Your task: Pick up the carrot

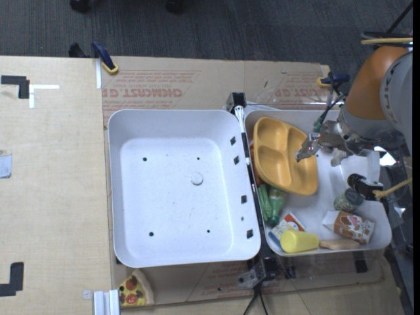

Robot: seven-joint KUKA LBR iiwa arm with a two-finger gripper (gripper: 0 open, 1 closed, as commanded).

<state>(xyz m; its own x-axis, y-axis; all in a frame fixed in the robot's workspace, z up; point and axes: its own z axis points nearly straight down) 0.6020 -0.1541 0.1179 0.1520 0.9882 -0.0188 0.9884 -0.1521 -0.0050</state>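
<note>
Arm in from the right, tool [307, 151] over the right bin [380, 241], at the right edge of the yellow divided tray [283, 156] leaning against the bin's left side. Can't tell how far open the tool is, nothing visibly in it. Carrot: can't pick it out w/ certainty in the clutter. Also in right bin: green items [270, 203] by the divider, yellow cup [299, 241] on its side, small printed box [354, 227]. Left bin [131, 241] alongside.
</note>
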